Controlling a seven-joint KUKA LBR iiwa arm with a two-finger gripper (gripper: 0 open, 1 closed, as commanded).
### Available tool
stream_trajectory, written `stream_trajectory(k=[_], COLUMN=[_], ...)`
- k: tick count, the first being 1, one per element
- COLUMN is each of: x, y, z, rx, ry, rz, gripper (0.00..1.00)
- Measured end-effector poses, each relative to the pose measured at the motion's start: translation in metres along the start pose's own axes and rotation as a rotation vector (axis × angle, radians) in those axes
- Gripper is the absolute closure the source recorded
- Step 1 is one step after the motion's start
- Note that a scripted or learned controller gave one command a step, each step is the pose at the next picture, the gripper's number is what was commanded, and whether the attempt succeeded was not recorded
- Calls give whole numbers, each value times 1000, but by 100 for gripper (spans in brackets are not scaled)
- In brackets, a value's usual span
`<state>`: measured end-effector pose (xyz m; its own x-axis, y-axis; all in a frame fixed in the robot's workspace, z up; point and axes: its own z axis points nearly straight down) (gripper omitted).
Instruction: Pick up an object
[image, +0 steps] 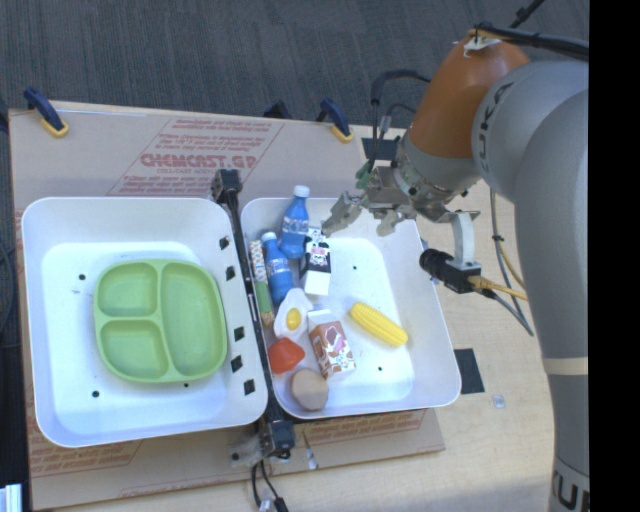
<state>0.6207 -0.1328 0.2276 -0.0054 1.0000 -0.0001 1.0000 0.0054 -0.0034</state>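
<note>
gripper (345, 212) hangs over the right bin's (428, 318) far edge, jaws spread, holding nothing; items are crammed there, so it'll probably nudge the blue bottle (294, 222) instead

White bins (40, 330) hold a green plate (160, 320), yellow corn (378, 324) and blue bottle (294, 224).

Single fixed camera above bench (470, 400), slanted down on both bins (60, 225)

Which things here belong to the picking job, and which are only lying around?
For the job: gripper, blue bottle, corn cob, milk carton, fried egg, right bin.
Lying about: green divided plate, left bin, cardboard sheet, clamps.
</note>
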Motion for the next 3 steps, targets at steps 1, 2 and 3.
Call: stream_trajectory(k=[1, 2, 3], x=[13, 16, 72], y=[-5, -6, 37], z=[119, 111, 25], rx=[-9, -2, -3], ry=[-8, -4, 1], rz=[4, -1, -1], gripper=[0, 100, 100])
